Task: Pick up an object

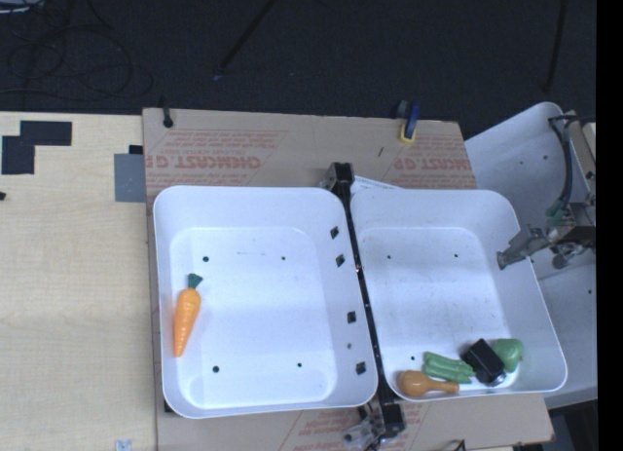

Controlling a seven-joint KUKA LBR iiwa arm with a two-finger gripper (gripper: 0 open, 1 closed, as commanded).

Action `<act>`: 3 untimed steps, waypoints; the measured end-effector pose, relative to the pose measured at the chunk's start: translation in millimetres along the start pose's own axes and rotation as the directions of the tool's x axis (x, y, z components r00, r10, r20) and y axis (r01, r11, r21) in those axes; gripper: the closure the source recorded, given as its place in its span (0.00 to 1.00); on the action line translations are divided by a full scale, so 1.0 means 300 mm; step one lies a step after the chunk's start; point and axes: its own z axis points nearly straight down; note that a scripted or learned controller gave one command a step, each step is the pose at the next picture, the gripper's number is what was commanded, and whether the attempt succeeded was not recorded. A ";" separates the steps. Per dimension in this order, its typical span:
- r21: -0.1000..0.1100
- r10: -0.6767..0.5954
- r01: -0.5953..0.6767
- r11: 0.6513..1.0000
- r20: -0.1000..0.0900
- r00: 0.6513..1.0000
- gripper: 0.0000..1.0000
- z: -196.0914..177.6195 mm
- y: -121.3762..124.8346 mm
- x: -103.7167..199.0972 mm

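Observation:
An orange toy carrot [186,316] with a green top lies at the left side of the left bin [253,207]. In the front right corner of the right bin [438,207] sit a green bean pod [446,367], a black block [485,360], a green round piece [508,350] and an orange pear-shaped toy [425,385], bunched close together. My gripper [516,248] hangs over the right rim of the right bin, well behind that cluster and apart from it, with nothing seen in it.
The two bins stand side by side on brown cardboard [292,152], joined by a black divider strip [355,283]. A blue and yellow clamp [409,122] stands at the cardboard's back edge. The arm's pale grey body [531,147] fills the right side.

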 end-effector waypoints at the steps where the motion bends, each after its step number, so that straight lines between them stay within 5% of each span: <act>1: -0.019 -0.010 0.010 1.000 0.004 1.000 0.00 -0.429 0.338 0.177; 2: -0.005 -0.014 0.014 1.000 -0.003 1.000 0.00 -0.515 0.428 0.595; 3: -0.009 -0.011 0.011 1.000 -0.002 1.000 0.00 -0.786 0.387 0.911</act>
